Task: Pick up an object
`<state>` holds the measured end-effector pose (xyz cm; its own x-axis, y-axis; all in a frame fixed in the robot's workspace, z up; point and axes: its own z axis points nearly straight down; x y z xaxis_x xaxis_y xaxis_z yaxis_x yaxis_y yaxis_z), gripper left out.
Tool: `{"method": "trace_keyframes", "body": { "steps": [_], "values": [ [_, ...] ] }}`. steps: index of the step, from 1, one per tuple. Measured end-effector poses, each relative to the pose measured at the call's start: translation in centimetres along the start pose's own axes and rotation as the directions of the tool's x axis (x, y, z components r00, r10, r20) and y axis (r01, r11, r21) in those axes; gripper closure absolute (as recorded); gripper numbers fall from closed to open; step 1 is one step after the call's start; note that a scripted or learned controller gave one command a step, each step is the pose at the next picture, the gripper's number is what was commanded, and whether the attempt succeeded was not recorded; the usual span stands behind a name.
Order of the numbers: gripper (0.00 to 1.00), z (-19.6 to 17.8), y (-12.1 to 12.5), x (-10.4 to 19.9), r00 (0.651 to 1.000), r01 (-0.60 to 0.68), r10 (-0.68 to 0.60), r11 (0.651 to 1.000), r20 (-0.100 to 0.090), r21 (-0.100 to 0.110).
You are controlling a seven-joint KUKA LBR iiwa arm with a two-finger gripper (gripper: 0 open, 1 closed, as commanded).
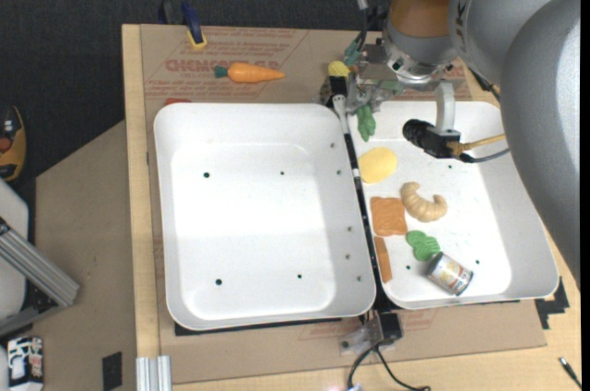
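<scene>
Several toys in right bin (516, 223); croissant (424, 202) likely light, stiff, best pinched across middle. Gripper (364, 99) near green piece (368, 122); opening unclear.

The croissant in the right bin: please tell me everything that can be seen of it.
The croissant is a pale tan, curved toy pastry, likely plastic, with ridged segments and a hooked tip pointing up-left. It lies flat on the floor of the right bin, whole and ungripped. Its left end sits right beside, perhaps touching, the orange toast slice; the yellow round piece lies just above, apart.
</scene>
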<state>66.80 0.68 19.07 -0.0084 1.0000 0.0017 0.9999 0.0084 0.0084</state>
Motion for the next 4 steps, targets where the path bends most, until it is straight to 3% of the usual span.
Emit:
{"method": "trace_keyframes", "body": {
  "steps": [2, 3, 4],
  "values": [
    [1.00, -22.4, 0.0, -9.9, 1.000, -0.012, 0.012, 1.000, 0.007, -0.008],
    [1.00, -22.1, 0.1, 1.5, 1.000, 0.002, -0.002, 1.000, -0.001, 0.006],
    [1.00, -25.9, -4.1, 7.2, 1.000, -0.004, 0.004, 1.000, 0.000, 0.005]
  ]
}}
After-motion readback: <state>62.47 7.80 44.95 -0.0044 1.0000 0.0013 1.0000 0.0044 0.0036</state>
